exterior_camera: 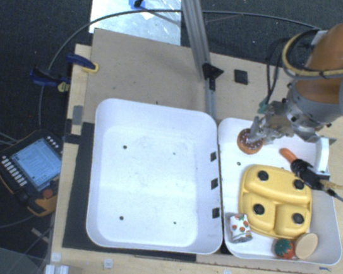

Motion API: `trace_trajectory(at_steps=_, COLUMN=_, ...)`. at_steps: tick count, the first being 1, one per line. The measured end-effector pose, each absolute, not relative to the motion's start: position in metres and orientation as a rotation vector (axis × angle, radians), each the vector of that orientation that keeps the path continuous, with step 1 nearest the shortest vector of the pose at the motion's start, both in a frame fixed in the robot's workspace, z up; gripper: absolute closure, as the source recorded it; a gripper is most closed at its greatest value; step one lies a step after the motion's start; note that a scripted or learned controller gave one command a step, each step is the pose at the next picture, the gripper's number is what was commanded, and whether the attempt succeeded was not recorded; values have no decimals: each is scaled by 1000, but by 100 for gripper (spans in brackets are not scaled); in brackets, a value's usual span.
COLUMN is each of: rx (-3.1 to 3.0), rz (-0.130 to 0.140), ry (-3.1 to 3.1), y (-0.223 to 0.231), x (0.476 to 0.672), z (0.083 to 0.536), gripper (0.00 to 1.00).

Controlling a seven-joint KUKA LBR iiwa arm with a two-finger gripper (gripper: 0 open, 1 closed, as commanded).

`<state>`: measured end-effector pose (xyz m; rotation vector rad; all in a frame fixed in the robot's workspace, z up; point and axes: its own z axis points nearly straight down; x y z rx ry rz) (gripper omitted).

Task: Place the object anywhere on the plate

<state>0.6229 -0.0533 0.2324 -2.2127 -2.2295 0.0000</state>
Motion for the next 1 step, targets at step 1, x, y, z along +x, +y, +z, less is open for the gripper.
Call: trace_trajectory(at_steps=1, rx=-2210, rz=-2, ry=-2231, y=-10, x=603, z=239, gripper=100)
